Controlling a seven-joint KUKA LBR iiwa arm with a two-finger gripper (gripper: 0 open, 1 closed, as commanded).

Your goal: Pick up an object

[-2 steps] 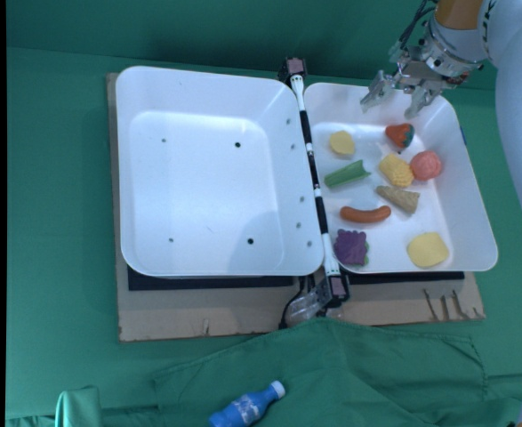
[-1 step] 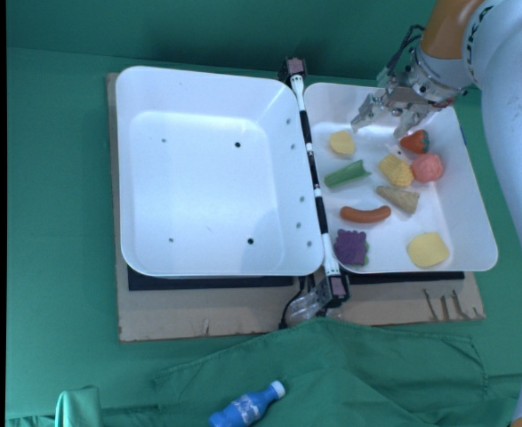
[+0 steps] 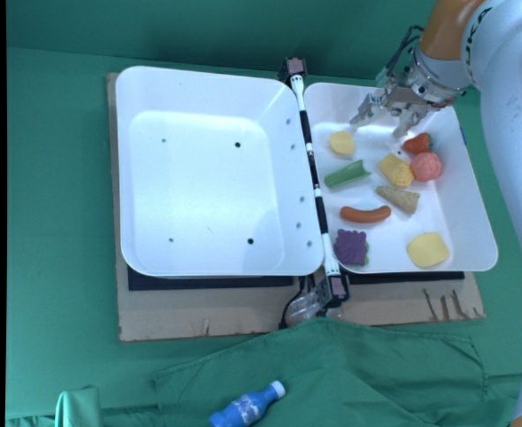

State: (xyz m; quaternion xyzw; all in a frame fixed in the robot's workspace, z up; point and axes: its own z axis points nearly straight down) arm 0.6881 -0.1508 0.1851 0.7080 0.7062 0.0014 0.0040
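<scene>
My gripper (image 3: 386, 121) hangs over the far part of the right bin (image 3: 474, 229), its fingers spread open with nothing between them. Just below it lie a small yellow piece (image 3: 341, 142) and a red fruit with a green top (image 3: 418, 142). Further toward the front are a pinkish-red ball (image 3: 427, 165), a yellow corn piece (image 3: 396, 170), a green stalk (image 3: 347, 174), a tan wedge (image 3: 397, 197), an orange sausage (image 3: 365, 213), purple grapes (image 3: 351, 247) and a yellow lump (image 3: 428, 250).
The left bin (image 3: 145, 92) sits beside the right one, with a black divider rail (image 3: 312, 172) between them. Both rest on cardboard (image 3: 154, 323). A blue bottle (image 3: 247, 406) lies on green cloth at the front.
</scene>
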